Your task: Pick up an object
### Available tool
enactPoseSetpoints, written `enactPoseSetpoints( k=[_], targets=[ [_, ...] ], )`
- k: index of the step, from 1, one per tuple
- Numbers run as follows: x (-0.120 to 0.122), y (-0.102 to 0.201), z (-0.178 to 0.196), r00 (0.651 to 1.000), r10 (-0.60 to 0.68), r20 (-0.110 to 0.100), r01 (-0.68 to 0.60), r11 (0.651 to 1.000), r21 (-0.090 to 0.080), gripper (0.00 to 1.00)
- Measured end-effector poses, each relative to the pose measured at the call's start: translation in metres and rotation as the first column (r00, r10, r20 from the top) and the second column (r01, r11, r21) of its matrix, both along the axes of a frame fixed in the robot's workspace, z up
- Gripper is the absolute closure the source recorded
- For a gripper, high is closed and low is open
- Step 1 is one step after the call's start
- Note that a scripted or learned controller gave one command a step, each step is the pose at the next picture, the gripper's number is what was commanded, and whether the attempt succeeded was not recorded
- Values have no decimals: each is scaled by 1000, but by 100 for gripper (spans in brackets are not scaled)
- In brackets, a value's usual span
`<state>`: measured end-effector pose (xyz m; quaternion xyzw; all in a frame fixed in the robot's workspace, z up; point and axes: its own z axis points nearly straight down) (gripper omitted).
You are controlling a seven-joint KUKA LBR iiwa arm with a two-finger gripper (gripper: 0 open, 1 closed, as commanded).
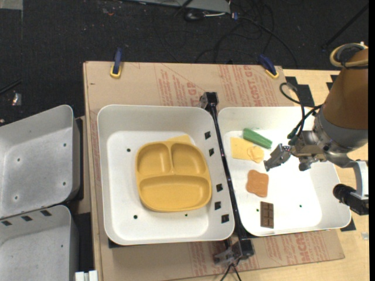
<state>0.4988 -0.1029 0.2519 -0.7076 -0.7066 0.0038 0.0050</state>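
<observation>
The right bin point(304, 215) holds a green block point(257, 137), a yellow cheese-like slab point(246, 150), an orange-brown piece point(257, 183) and a dark chocolate bar point(267, 215). My gripper point(279, 157) hangs over the right bin, just right of the yellow slab and above the orange-brown piece. Nothing shows between its fingers. The arm's orange band point(347, 101) rises at the right.
The left bin point(117, 157) carries a yellow divided tray point(173, 177). A black divider point(220, 168) runs between the two bins. White panels point(35, 163) lie off the bench at the left. Cables trail at the back.
</observation>
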Motion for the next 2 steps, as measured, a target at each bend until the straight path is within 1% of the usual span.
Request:
enactPoseSetpoints(
  k=[1,2],
  targets=[
    [2,0,6,1000,3,12,-3,1000,-1,0],
    [7,-1,-39,1000,0,9,0,1000,-1,0]
  ],
)
